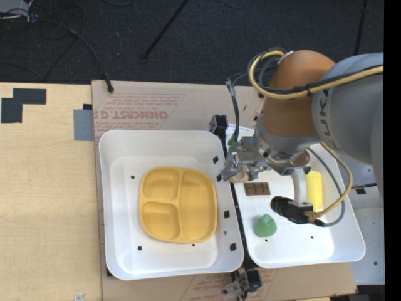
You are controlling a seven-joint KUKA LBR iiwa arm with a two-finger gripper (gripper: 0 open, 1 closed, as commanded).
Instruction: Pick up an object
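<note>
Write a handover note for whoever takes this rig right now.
Gripper: down at the inner edge of the right bin, beside the divider; nothing visibly held.
Things: brown bar just next to the gripper and green piece nearer the front, both lying in the right bin. Yellow divided plate sits in the left bin.
Done: no pick visible.
Left: grasp one object and lift it; the brown bar looks closest.

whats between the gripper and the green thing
In the camera view, a flat brown block lies between the gripper and the green thing, then bare bin floor.
</note>
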